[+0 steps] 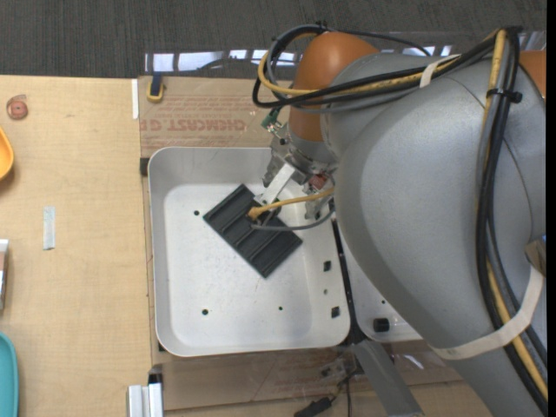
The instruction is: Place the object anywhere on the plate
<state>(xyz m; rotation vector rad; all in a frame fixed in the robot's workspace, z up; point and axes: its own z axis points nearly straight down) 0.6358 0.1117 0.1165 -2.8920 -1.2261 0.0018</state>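
While the grey arm (434,198) reached over the white bin (174,320), its gripper (282,185) hung above a dark ridged plate (252,230), and whether the claw was apart or together I cannot tell.

Bare bin floor (217,307) below dark tray (252,230)
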